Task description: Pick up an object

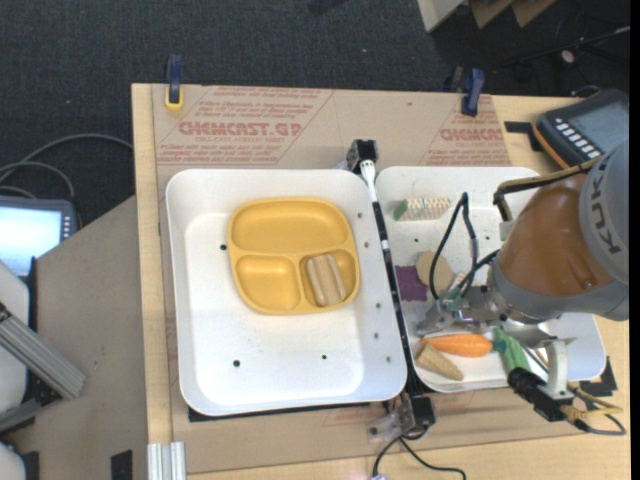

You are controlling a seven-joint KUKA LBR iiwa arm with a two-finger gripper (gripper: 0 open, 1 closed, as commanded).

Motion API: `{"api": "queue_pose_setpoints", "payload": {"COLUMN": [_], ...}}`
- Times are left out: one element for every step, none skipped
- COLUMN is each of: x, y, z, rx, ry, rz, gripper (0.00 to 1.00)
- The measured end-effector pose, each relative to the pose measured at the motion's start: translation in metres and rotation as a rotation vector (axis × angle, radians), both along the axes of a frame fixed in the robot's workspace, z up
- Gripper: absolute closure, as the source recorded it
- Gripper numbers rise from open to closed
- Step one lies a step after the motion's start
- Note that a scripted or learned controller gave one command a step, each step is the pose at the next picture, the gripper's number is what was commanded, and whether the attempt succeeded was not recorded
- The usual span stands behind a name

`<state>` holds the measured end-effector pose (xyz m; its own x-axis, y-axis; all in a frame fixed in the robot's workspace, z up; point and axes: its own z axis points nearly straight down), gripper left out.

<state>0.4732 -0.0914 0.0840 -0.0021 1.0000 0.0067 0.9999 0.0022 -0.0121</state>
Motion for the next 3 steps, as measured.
{"api": "queue_pose_setpoints", "payload": {"x": [0.086, 0.193, 0.144], "y": [-0.035, -0.002, 0.038], "z": [0.001, 0.000, 0.108], "rx": [-0.010, -0.010, -0.005], "ry": [-0.020, 0.007, -0.019], "rz": [-0.001, 0.009, 0.001], "gripper": [0.00, 0.00, 0.00]}}
